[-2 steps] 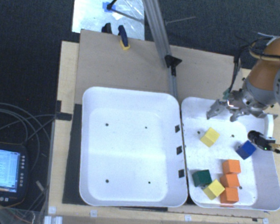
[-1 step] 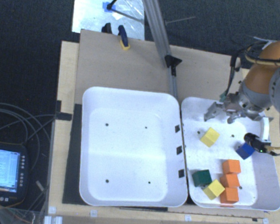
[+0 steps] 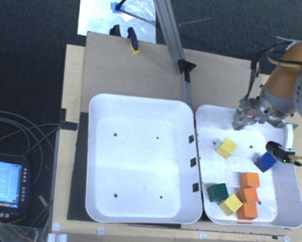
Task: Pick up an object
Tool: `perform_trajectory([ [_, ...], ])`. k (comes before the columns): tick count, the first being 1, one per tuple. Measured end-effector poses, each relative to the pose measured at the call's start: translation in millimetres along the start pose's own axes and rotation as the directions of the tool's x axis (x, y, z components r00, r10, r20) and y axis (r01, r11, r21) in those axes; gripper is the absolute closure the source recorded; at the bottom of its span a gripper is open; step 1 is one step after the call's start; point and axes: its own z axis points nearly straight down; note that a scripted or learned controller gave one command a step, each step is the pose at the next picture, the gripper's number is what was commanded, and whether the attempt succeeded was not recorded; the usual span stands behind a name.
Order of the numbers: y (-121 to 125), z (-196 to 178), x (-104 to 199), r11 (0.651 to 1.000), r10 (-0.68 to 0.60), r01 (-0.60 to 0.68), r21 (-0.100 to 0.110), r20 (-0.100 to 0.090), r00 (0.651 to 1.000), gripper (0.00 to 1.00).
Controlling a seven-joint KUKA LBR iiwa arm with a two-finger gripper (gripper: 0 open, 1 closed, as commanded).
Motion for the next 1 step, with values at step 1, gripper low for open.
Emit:
perform_trajectory([
  [1,-1.2,-50.5,-8.7,1.0,0.006,-0.006,-0.003,-0.001,1.0,1.0],
])
